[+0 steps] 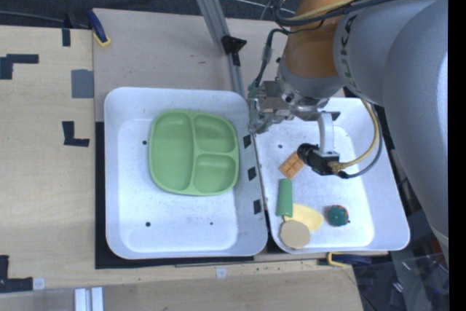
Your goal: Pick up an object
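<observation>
Objects (pixel 291 170) lie in right bin (pixel 378 229), claw (pixel 256 116) above, apart.

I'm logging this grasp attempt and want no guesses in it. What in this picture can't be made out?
- Gripper, camera view: it sits above the right bin, but the wrist hides its fingers.
- Small green and red object: too small to identify.
- Right bin's far wall: covered by the arm.
- Yellow piece: partly overlapped by the tan disc.
</observation>
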